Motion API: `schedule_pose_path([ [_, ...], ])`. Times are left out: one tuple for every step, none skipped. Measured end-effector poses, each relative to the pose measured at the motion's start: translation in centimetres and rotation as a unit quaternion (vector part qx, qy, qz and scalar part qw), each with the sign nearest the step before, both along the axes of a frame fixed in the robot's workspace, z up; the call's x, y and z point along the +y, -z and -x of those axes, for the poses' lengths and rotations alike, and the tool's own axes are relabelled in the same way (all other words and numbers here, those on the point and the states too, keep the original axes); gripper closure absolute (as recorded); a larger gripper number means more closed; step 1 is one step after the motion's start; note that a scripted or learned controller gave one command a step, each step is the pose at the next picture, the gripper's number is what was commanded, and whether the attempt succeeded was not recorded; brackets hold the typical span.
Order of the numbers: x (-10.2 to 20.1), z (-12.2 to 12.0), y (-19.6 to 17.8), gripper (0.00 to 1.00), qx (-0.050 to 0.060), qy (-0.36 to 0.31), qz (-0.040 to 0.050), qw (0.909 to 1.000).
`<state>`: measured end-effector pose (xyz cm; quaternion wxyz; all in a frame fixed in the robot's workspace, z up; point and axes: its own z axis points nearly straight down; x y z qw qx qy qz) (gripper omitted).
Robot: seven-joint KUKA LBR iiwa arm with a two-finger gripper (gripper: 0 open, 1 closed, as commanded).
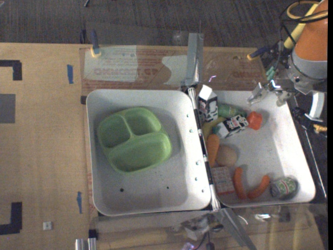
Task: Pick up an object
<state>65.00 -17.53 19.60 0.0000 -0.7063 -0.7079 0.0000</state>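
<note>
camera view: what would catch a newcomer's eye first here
The green divided plate stands out first, lying alone in the left bin. Next comes the clutter of toy food in the right bin: a small milk carton by the divider, an orange carrot, two sausages. The gripper hangs over that bin's far right corner.

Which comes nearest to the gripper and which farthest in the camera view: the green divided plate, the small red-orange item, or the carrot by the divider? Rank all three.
Measured from the gripper:
1. Small red-orange item, upper part of the right bin, just below the gripper.
2. Carrot, right bin's left edge, beside the divider.
3. Green divided plate, in the left bin.
</note>
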Motion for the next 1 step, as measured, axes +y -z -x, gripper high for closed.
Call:
schedule_pose_path([
  [-4.83,4.16,0.78,0.0,0.001,0.165,0.0,0.9863],
])
